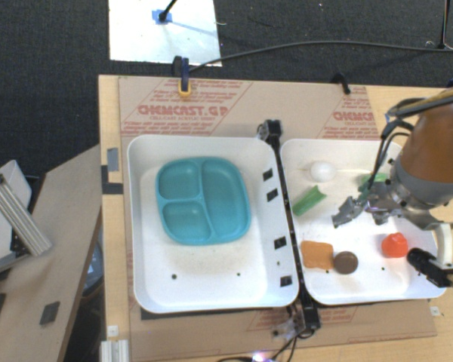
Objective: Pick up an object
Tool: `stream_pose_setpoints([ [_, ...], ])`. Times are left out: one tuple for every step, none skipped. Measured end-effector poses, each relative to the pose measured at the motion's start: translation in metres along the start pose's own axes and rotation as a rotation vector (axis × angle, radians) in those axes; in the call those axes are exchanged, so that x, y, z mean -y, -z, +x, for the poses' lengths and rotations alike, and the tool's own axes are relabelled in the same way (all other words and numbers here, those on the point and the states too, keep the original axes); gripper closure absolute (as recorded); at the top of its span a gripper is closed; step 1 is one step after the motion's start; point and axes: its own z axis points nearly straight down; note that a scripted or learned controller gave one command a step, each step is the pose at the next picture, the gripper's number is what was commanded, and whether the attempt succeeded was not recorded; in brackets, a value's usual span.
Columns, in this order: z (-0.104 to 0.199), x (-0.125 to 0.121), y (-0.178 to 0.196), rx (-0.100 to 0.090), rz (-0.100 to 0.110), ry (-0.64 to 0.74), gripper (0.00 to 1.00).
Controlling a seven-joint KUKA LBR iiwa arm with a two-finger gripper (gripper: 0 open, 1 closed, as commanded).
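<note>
- Seen from above: two white bins side by side on a table, right bin (317, 281) holding small objects.
- Gripper (356, 208) mid-right of frame, low over right bin; open or closed, cannot tell.
- Nearest: green block (309, 200), just left of gripper, long axis slanting up-right.
- Below: orange block (316, 253), brown ball (345, 262), red object (395, 245).
- Upper left: white ball (322, 172).

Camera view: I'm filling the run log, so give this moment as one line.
phase: reaching | gripper: above right bin, nothing seen held | nearest: green block | left bin: teal divided plate
</note>
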Motion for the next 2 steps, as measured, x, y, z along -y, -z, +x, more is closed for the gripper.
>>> stream_pose_setpoints([
  [0.000, -0.003, 0.005, 0.002, -0.012, 0.003, 0.00],
  [0.001, -0.005, -0.036, 0.001, -0.008, 0.001, 0.00],
])
